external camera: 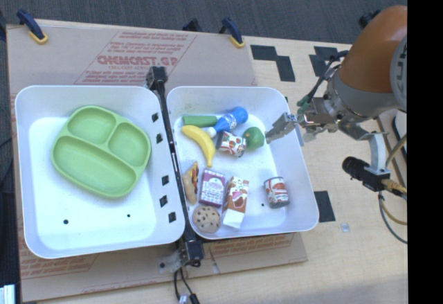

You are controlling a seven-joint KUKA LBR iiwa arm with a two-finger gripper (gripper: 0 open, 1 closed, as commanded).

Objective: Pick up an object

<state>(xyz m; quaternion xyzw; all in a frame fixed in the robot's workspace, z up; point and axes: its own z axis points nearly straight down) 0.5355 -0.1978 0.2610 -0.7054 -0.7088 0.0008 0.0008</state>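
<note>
White plastic formed both bins; the left bin point(28, 226) held a green divided plate point(102, 150) and the right bin point(301, 202) held the small items. Seen as a clock face centred on the right bin, the gripper point(282, 127) sat at about two o'clock, just over the bin's right rim, hanging from the grey arm point(367, 81) with its orange band. Whether it was open or closed could not be told, and nothing showed in its grasp.

A green pepper point(254, 137) lay just beside the gripper, toward the centre. A banana point(201, 142) lay at ten o'clock, with a green cucumber point(199, 120) and a blue bottle point(232, 119) near twelve. A small can point(276, 192) rested at four o'clock. A purple carton point(212, 188), a red-and-white carton point(237, 201) and a cookie point(206, 219) clustered toward seven o'clock.
</note>
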